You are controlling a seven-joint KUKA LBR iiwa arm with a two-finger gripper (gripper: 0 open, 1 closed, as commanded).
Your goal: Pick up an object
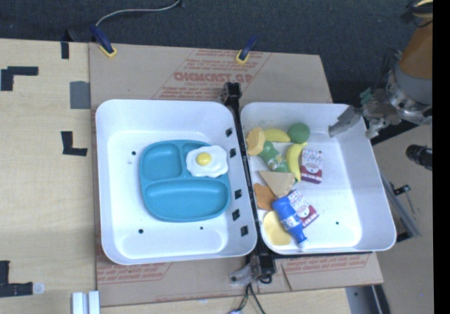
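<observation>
Over the right bin's far right rim hangs the gripper — can't tell how it's set from up here. Toy food — banana, green ball, blue bottle — sits piled at that bin's left side, untouched.

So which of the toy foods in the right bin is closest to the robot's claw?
The green ball. It lies at the top of the pile, on the side facing the gripper. The banana and blue bottle lie farther off.
</observation>
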